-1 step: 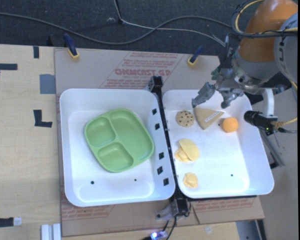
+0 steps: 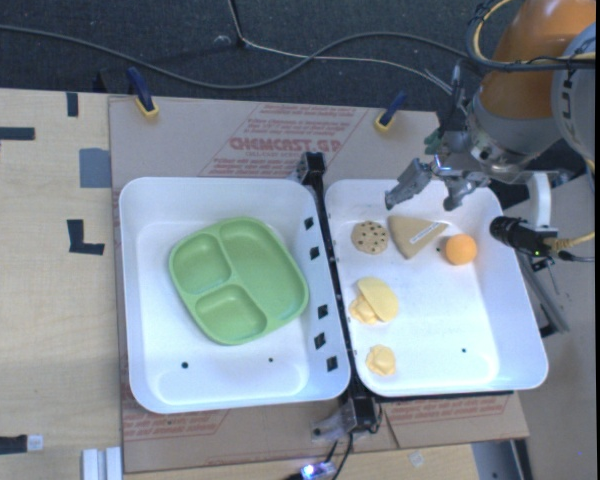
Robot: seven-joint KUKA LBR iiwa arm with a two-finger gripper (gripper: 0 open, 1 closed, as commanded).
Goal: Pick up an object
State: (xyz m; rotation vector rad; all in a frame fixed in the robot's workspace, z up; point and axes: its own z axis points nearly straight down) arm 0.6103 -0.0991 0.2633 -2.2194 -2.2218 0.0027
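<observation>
Two white bins are sitting side by side on the surface (image 2: 40,298), a pale board over brown cardboard with dark carpet beyond. The left bin (image 2: 145,368) is holding one green divided plate (image 2: 238,280), well left of the claw (image 2: 432,190). The right bin (image 2: 500,358) is carrying five foods: a tan wedge (image 2: 416,235) just below the claw, a chip cookie (image 2: 369,237), an orange ball (image 2: 460,250) and two yellow pieces (image 2: 374,300) (image 2: 381,360) further below. The claw is hanging spread wide, gripping nothing.
</observation>
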